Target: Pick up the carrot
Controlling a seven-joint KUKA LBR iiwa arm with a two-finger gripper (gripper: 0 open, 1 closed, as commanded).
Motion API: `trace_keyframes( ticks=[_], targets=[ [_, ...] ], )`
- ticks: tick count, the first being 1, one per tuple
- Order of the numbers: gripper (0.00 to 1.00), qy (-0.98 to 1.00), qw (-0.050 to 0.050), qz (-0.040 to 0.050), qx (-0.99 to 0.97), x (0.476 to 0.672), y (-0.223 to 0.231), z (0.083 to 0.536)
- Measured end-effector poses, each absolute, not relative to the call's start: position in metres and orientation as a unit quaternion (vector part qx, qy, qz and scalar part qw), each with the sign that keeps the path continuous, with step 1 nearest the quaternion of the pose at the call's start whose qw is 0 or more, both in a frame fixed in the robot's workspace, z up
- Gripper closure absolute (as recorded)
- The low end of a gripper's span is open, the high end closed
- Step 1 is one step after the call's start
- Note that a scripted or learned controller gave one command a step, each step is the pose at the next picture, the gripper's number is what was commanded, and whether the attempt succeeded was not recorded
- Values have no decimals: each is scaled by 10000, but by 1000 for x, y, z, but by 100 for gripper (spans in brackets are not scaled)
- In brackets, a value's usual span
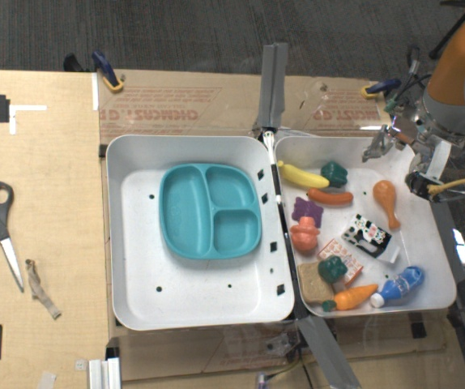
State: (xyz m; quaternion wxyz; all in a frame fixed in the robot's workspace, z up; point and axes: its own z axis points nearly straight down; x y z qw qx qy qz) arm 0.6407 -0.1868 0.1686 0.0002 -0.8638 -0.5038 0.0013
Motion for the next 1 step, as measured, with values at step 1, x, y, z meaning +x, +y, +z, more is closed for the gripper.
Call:
trace_keyframes(
  ticks=[1],
  targets=[
    [0, -4591, 6, 15, -8884, 659, -115, 116]
  ],
)
